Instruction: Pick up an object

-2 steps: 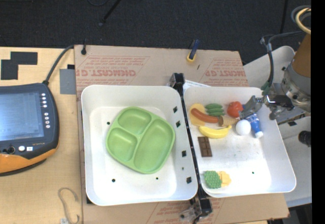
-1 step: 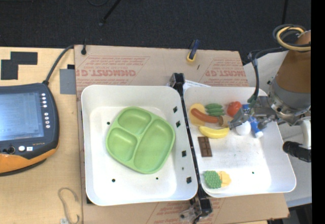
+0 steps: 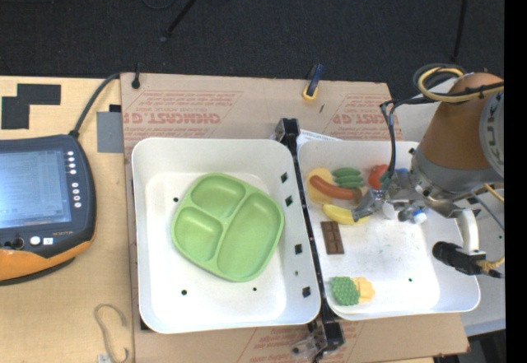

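Two white bins side by side, robot arm (image 3: pixel 461 135) reaching into the right bin (image 3: pixel 412 291).

Left bin (image 3: pixel 156 271): one green divided plate (image 3: pixel 228 225); right bin: one hot dog (image 3: pixel 329 186), one green pod (image 3: pixel 347 175), one yellow banana (image 3: pixel 338 212), one brown chocolate bar (image 3: pixel 332 237), one green-and-yellow corn (image 3: pixel 351 290); gripper (image 3: pixel 369 203) beside the banana, grip state unclear.

Even, fairly bright overhead light with soft, short shadows. The two white bins (image 3: pixel 156 188) look nearly washed out, with mild glare on their floors. The dark floor behind the bench stays dim. Slight overall softness and grain; the arm (image 3: pixel 461 135) at right looks a little blurred.
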You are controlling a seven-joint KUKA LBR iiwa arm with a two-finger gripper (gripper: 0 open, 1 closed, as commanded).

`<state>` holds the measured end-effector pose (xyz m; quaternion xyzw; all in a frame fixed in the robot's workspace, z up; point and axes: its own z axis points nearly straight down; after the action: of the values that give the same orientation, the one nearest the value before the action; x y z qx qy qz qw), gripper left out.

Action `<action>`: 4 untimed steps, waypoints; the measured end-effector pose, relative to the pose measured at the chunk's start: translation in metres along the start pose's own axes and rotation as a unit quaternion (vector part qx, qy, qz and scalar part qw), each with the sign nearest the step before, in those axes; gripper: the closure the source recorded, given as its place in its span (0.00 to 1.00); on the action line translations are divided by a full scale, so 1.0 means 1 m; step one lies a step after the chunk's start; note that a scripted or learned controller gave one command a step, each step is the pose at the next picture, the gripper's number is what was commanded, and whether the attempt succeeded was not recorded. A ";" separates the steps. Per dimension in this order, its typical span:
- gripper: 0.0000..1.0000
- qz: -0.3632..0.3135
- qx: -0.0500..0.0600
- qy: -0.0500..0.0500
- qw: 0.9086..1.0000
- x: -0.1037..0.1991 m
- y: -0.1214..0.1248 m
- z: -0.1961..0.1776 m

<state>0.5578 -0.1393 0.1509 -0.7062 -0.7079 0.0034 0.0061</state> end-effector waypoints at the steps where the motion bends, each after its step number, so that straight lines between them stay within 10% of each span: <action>1: 0.00 0.001 -0.001 0.000 1.000 0.004 0.004 0.066; 2: 0.00 0.004 -0.003 0.000 1.000 0.004 0.004 0.066; 3: 1.00 0.007 -0.001 0.000 1.000 0.001 0.004 0.058; 4: 1.00 0.000 -0.004 -0.001 1.000 0.004 0.010 0.016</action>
<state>0.5680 -0.1356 0.1347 -0.7063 -0.7080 0.0016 0.0028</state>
